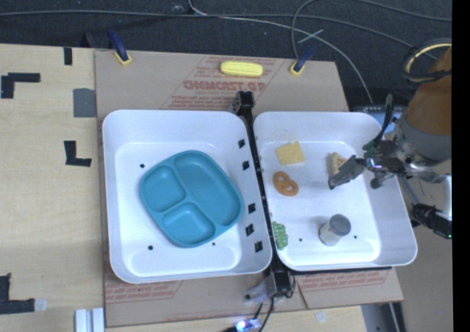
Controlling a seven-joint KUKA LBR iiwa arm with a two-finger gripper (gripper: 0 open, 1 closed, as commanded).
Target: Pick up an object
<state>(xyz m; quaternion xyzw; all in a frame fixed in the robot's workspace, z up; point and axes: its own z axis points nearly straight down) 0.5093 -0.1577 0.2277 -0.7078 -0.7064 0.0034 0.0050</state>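
Camera view: right bin (389, 250) holds pretzel (286, 183), can (335, 229).

2 white bins (117, 132); 1 blue tray (191, 197); 1 pretzel (286, 183); 1 yellow block (290, 153); 1 grey can (335, 229); 1 banana (241, 68).

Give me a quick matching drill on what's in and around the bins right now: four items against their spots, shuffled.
Items:
1. blue divided plate
2. pretzel
3. small grey can
4. yellow corn cob

Places:
A. on the cardboard beyond the bins
B. right bin, near the divider
C. left bin
D. right bin, near its front edge

Pairs: 1-C, 2-B, 3-D, 4-A
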